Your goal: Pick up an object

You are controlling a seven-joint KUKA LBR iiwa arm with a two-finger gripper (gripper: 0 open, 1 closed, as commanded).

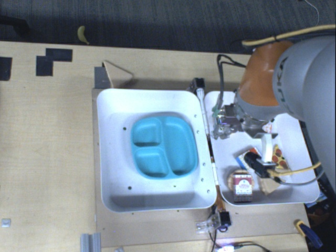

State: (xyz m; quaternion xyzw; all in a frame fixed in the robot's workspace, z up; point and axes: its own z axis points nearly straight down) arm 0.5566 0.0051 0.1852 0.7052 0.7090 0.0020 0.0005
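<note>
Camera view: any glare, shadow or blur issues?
Camera view: even light, no hard glare; soft shadow on the near wall of the left bin, below the blue tray; whole frame slightly soft, so the gripper and the small box in the right bin lack fine detail.

Bulky grey metal robot arm (310,72) reaches in from the right, sloping down and leftward; a broad orange band (262,80) rings it above the wrist; its small silvery metal hand (223,122) hangs low at the left end.
</note>
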